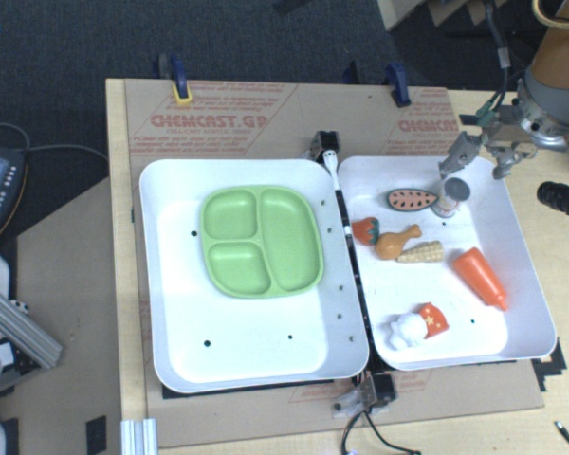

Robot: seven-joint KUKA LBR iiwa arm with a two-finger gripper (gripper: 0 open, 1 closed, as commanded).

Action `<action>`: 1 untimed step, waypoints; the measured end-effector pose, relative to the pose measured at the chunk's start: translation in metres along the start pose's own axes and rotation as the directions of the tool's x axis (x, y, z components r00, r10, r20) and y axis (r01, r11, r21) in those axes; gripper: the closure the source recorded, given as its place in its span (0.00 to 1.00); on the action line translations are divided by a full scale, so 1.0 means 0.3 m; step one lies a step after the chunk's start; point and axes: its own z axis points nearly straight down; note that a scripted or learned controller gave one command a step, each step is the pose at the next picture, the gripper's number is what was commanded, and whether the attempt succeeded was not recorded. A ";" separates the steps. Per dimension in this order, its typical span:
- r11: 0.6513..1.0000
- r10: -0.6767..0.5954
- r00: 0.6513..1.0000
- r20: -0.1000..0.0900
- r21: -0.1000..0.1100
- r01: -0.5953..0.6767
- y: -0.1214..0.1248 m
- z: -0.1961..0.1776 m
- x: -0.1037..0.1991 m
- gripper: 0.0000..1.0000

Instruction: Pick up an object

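- So nothing had been picked up at this point, as far as I could see. The gripper [484, 156] hung over the top right corner of the right bin [526, 297], fingers spread apart with nothing between them.
- All the toys sat in that bin: a watermelon slice [411, 199], a small grey cylinder [450, 195] just beside it and nearest the gripper, a chicken drumstick [396, 242] touching a corn cob [420, 252], a tomato-ish red thing [364, 230], a carrot [480, 277], plus a red and white toy [417, 325] near the front.
- The left bin [171, 301] held a green divided plate [262, 241].
- Basically everything was left to do: choose, descend, close, lift.
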 end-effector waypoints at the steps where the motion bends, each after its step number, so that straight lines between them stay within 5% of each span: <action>1: 1.000 -0.003 1.000 0.003 -0.014 0.003 0.009 -0.029 0.001 0.00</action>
